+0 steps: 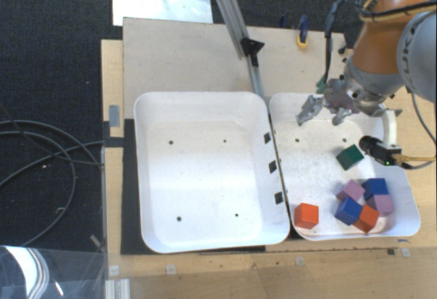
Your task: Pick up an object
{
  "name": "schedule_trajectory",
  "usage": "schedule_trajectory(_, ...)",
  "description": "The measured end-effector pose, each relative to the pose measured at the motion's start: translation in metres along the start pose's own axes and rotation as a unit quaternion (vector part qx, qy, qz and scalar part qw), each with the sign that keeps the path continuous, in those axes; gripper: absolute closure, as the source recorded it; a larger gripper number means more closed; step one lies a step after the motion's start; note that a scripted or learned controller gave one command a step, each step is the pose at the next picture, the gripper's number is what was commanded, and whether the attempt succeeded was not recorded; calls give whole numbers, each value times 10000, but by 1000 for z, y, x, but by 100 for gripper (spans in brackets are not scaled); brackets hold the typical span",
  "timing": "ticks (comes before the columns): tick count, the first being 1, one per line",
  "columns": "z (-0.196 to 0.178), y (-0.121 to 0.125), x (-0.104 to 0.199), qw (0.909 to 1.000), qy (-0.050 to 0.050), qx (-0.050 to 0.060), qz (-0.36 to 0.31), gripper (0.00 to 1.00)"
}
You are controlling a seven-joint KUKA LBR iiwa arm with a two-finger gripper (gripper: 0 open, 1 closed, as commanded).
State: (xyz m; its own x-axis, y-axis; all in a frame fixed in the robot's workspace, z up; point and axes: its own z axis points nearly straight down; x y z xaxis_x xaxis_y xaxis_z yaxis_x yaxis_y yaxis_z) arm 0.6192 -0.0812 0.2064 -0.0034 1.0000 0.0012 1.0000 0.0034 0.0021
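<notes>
Blocks (360,203) lay clustered in the right bin's (287,154) near corner while the gripper (321,110), fingers spread and holding nothing, hovered above that bin's far end, seemingly pre-grasp, needing to travel nearer and descend

light: bright, even | shadows: soft, faint | glare: white bins (205,113) slightly washed out | focus: mildly soft throughout

no text, label or number can be read — none.
</notes>
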Motion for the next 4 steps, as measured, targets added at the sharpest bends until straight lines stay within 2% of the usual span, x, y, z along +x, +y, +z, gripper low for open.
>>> schedule_trajectory(1,78,38,-64,10000,-24,2,26,0)
schedule_trajectory(2,80,-85,-14,10000,3,27,10,0)
schedule_trajectory(3,12,-97,15,10000,-3,-30,-20,0)
schedule_trajectory(4,-55,-77,52,10000,-1,-40,-37,0)
